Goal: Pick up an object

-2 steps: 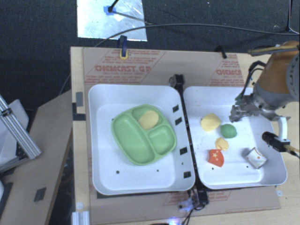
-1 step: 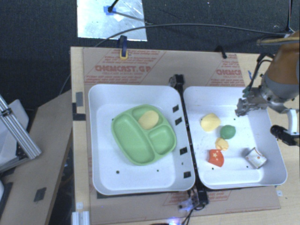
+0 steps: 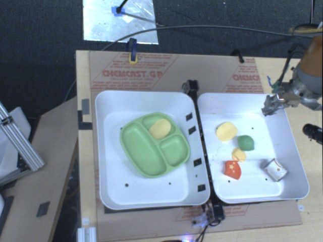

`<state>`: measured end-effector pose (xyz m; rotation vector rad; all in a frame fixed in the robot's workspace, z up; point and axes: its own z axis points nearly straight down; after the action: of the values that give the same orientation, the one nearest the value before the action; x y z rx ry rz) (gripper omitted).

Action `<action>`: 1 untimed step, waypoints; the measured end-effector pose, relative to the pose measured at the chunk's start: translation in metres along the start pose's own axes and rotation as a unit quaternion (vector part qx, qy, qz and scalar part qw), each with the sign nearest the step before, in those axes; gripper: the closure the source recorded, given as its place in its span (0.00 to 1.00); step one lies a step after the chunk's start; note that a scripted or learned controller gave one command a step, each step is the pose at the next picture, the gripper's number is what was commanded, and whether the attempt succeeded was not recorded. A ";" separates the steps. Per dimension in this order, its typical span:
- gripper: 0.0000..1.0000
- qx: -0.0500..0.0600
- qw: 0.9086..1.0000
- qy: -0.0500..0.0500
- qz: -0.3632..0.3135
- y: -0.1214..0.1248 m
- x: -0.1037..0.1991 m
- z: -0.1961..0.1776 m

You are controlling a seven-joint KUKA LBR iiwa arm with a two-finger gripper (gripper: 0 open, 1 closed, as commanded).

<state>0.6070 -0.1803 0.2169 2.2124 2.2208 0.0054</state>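
The right bin (image 3: pixel 298 158) was taken as the reference for all that follows. The gripper (image 3: pixel 272 105) was seen at the right bin's far right corner, poised over the rim there, with the grey arm (image 3: pixel 309 87) reaching in from beyond the bin's right wall. Whether the gripper was released or clenched could not be told from the camera view; nothing was seen grasped in it.

Five loose objects were found on the right bin's floor, all of them well apart from the gripper. A yellow lump (image 3: pixel 226 130) was placed near the bin's middle, toward its left wall. A green ball (image 3: pixel 246 142) was set just nearer the bin's front than the lump and more toward the bin's centre. A small yellow piece (image 3: pixel 238 155) was seen touching, or all but touching, the ball on the side toward the bin's front wall. A red piece (image 3: pixel 232 170) was laid closer again to the front wall, just beside the small yellow piece. A white and silver can (image 3: pixel 275 169) was tipped on its side near the bin's front right corner.

The left bin (image 3: pixel 113 185) was set against the right bin's left wall. A green divided plate (image 3: pixel 146 158) was held in it, and a pale yellow item (image 3: pixel 160 128) was seated in the plate compartment lying farthest from the right bin's front.
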 end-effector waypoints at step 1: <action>1.00 0.000 1.000 0.000 -0.001 0.002 0.000 -0.035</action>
<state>0.6086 -0.1807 0.2523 2.2114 2.2222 0.0055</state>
